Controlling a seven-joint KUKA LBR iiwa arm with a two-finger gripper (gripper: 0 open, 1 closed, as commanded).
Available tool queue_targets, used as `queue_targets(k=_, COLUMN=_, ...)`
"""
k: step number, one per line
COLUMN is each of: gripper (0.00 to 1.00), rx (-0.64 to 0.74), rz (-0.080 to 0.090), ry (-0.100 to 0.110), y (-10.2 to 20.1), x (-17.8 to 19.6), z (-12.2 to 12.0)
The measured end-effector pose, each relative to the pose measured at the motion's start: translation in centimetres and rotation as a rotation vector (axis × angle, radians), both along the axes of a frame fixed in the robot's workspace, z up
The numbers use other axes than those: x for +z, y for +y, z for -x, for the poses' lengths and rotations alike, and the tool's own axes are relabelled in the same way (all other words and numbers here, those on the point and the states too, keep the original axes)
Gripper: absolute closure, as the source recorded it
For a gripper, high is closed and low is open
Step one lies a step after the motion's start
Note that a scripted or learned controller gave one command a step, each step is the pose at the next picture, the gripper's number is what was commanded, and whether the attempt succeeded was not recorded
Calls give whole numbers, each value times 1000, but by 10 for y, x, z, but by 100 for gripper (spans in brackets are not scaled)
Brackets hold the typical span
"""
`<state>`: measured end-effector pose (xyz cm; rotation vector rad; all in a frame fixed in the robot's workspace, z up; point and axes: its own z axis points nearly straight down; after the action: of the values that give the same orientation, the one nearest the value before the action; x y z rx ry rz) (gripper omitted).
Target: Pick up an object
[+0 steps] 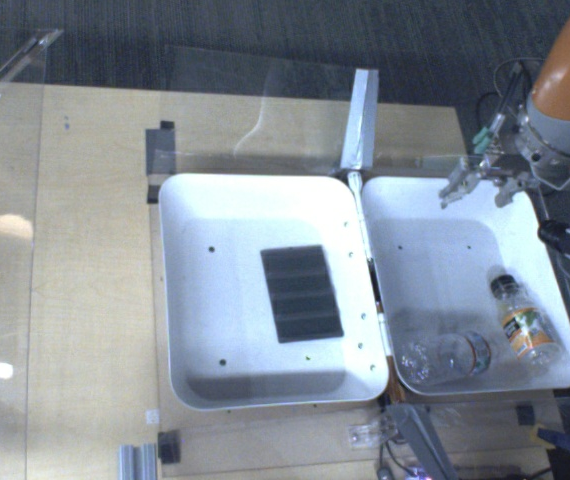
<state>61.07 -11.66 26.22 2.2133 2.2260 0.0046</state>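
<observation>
While capped, bottle [521, 323] lengthwise, cap toward bin's back.

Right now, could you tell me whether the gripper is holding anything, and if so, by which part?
Nothing is held. The gripper hangs open over the far edge of the right bin, well apart from the small bottle and the clear cup lying there.

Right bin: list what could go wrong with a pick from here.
1. The clear glass lies on its side against the right bin's near wall, so the hand may have little room and it could roll.
2. The small bottle lies close to the far-right wall; a descent there might hit the rim.
3. The glass is transparent and may be hard to locate.
</observation>
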Motion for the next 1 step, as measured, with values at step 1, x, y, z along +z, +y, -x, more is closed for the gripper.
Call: queue_targets(k=1, gripper=0, rx=68, rz=1, ry=1, y=-49, x=-79, z=25)
